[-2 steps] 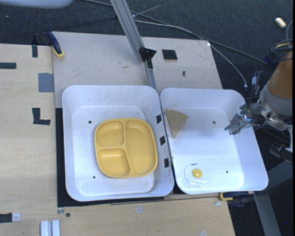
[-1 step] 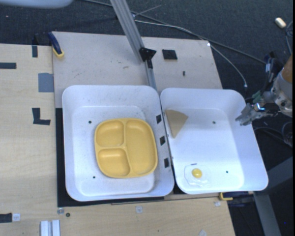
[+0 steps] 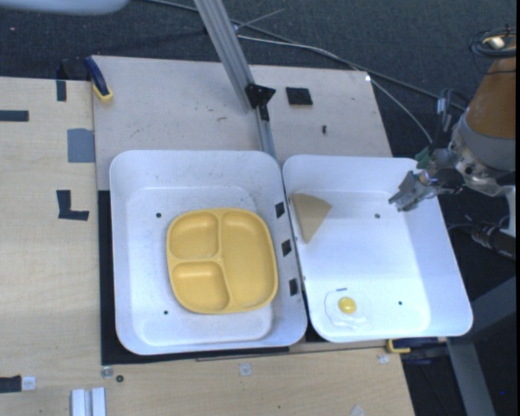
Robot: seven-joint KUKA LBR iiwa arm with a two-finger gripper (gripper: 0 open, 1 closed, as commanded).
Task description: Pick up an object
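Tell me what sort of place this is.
Probably a robotics lab test bench: two white bins set side by side on a wooden bench, loose cables, and toy items, a yellow divided plate and a fried egg.

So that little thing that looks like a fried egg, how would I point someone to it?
Start at the two shallow white bins and take the right-hand white bin, the one without the yellow three-compartment plastic plate. Follow its near edge to the small white toy fried egg with a yellow yolk. Its one neighbour, the flat tan wedge, sits at the far left and has no yolk.
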